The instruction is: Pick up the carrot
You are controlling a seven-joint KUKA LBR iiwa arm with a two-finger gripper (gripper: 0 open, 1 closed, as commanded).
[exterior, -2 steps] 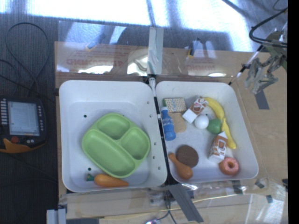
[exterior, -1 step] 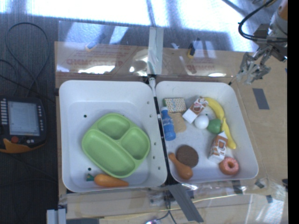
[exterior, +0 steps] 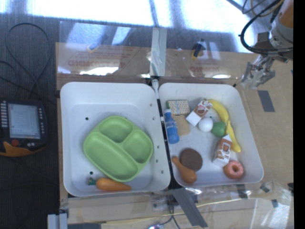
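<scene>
Carrot [exterior: 113, 185] lies untouched in left bin [exterior: 71, 104]; tool [exterior: 257, 74] well apart above right bin, fingers spread, holding nothing; whole pick left.

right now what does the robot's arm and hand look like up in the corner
The arm shows an orange band over a grey wrist section, with black cables looping beside it. The hand is grey metal with thin fingers.

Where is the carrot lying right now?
The carrot lies in the left bin, along its front wall near the bottom of the camera view, just below the green plate. The gripper hangs far off, beyond the right bin.
</scene>
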